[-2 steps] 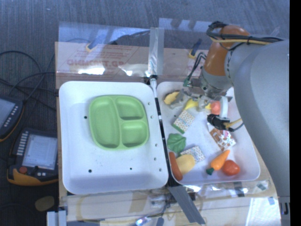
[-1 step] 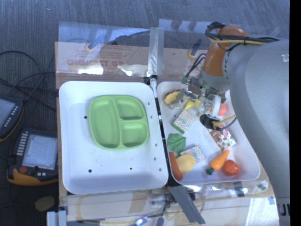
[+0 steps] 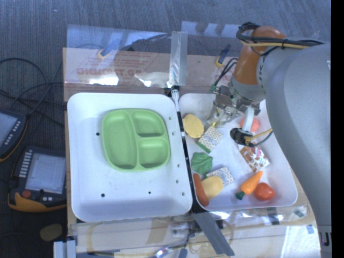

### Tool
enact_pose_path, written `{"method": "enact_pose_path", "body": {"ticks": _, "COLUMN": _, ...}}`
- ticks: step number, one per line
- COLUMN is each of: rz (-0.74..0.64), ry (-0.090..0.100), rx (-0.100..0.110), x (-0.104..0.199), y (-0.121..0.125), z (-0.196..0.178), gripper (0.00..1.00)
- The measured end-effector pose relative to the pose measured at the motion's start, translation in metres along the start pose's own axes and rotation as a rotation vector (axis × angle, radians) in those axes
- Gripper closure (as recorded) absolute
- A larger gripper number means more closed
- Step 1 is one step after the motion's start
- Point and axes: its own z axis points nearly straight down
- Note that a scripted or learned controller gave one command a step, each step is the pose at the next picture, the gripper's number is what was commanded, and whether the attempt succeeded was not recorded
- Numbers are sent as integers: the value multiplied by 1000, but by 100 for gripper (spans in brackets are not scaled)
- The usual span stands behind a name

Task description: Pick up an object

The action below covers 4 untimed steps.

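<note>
Two white bins sit side by side on the table (image 3: 129, 230). The left bin (image 3: 80, 160) carries a green divided plate (image 3: 136, 138), lying flat near its middle. The right bin (image 3: 280, 168) carries all the loose items. The arm (image 3: 301, 90) comes in from the right, with its orange band (image 3: 248, 69) above the bin's far end. The hand (image 3: 216, 120) hangs low over the far left part of the right bin, angled down and to the left. Whether it is open or closed cannot be told, and nothing can be seen held in it. Just below the hand lies a checked packet (image 3: 210, 138), so close that contact cannot be ruled in or out. A yellow disc (image 3: 193, 126) lies just left of that packet, near the wall between the bins. A small orange piece (image 3: 250, 124) lies to the right of the hand. Mid-bin there is a green leaf (image 3: 201, 162) on the left and a red packet (image 3: 255, 157) on the right, well apart. Toward the near end, a second packet (image 3: 222, 174) touches a yellow lump (image 3: 212, 186). A red stick (image 3: 198, 188) is pressed against the lump's left side, along the bin wall. In the near right corner a carrot (image 3: 249, 183) lies tilted, its green tip pointing toward the near edge. A tomato (image 3: 264, 192) touches it on the right. A pendant (image 3: 42, 172) and cables lie off the table to the left.
</note>
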Motion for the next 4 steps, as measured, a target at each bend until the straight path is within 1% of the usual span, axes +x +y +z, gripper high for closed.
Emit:
{"method": "enact_pose_path", "body": {"ticks": 1, "rz": 58, "ry": 9, "rx": -36, "x": -40, "y": 15, "z": -106, "gripper": 100}}
{"method": "enact_pose_path", "body": {"ticks": 2, "rz": 58, "ry": 8, "rx": -35, "x": -40, "y": 15, "z": -106, "gripper": 0}}
{"method": "enact_pose_path", "body": {"ticks": 3, "rz": 242, "ry": 14, "rx": -33, "x": -56, "y": 24, "z": -41, "gripper": 0}}
{"method": "enact_pose_path", "body": {"ticks": 4, "rz": 315, "ry": 17, "rx": -33, "x": -74, "y": -4, "z": -10, "gripper": 0}}
